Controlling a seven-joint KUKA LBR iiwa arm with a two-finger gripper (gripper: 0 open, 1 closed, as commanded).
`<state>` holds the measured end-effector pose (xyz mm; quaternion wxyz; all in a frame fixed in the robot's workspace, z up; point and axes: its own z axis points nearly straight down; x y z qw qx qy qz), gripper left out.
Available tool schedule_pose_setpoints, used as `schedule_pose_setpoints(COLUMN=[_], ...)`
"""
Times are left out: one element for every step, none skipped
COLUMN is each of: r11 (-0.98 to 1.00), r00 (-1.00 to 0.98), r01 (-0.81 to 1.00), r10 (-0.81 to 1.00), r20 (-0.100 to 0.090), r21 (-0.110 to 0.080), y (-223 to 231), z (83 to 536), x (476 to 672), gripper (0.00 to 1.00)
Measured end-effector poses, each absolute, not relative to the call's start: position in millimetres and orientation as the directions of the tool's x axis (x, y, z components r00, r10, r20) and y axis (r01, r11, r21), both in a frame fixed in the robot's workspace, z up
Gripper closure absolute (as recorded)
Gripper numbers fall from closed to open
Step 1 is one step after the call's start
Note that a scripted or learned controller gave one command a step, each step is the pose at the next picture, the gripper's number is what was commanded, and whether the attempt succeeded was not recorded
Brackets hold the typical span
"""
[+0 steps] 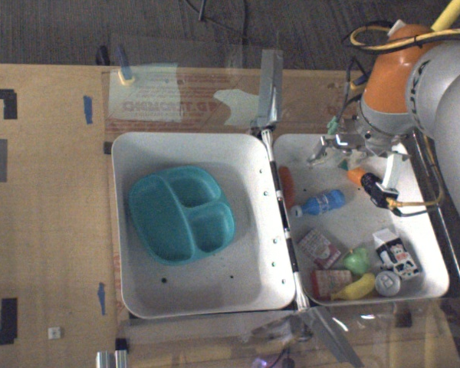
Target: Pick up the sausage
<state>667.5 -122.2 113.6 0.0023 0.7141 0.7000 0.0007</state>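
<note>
You have 1 camera, fixed above the bench (46,205) and looking down at a slant, so the far edge of the bench and a strip of dark floor (215,10) run along the top of your picture. Take the left bin (257,159) as your landmark: it sits near the middle of the frame, seen whole. The right bin (437,282) lies just beside it toward the frame's right, also in full. The arm (437,83) enters beyond that bin, at the upper right. You stand far enough back to hold both bins, yet near enough to tell apart small things inside them.
</note>
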Motion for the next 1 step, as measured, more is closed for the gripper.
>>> schedule_pose_setpoints(r11=[-0.063], r00=[0.063], r01=[0.998], r10=[0.998], r20=[-0.001], r21=[0.002], y=[-93.9], z=[86.8], x=[667.7], gripper=[0.00])
